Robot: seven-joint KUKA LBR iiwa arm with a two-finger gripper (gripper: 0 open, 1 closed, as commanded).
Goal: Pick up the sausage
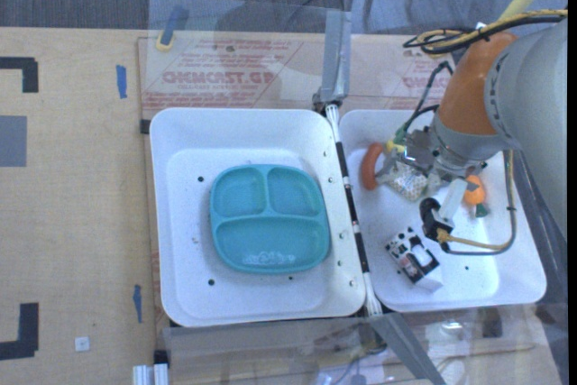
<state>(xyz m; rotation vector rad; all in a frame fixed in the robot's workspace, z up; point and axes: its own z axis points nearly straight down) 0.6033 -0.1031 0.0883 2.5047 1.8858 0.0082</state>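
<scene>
The sausage [370, 167] is a short orange-red curved piece lying near the left wall of the right bin [518, 284]. My gripper [414, 258] hangs low over the front middle of that bin. It is to the right of the sausage and nearer the front, well apart from it. The grey wrist with its orange band [471, 86] leans in from the right above the bin.
A pale speckled food piece [407, 183] lies just right of the sausage. An orange carrot with a green tip [474, 193] sits under the wrist. The left bin [180, 140] holds a teal divided plate [269, 218]. A metal divider post [336, 59] stands between the bins at the back.
</scene>
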